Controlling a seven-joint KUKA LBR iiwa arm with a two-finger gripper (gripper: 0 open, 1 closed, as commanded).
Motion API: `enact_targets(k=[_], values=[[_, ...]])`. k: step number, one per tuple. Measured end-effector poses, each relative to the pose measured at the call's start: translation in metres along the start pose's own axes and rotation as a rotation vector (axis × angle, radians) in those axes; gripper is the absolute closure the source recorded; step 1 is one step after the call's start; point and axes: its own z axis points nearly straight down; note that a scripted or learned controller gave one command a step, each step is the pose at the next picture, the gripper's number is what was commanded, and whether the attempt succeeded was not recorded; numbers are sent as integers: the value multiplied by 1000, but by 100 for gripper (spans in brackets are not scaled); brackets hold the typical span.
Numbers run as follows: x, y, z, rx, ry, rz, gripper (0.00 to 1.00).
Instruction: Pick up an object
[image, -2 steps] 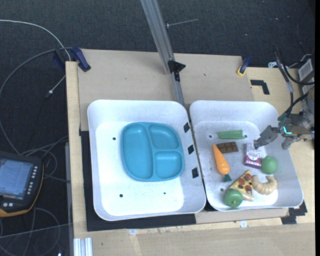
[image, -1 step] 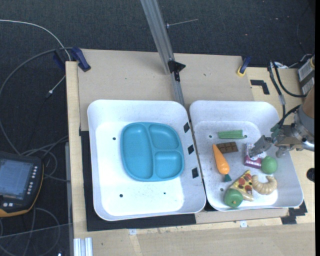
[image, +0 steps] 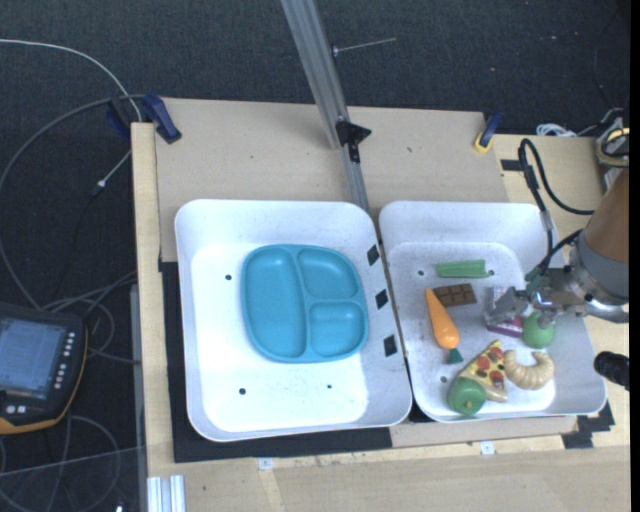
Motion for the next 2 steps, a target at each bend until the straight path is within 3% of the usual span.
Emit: enact_targets(k=[1,2], values=[[4,0,43,0,0,0,0],[4,2,29,-8,-2,-1,100]])
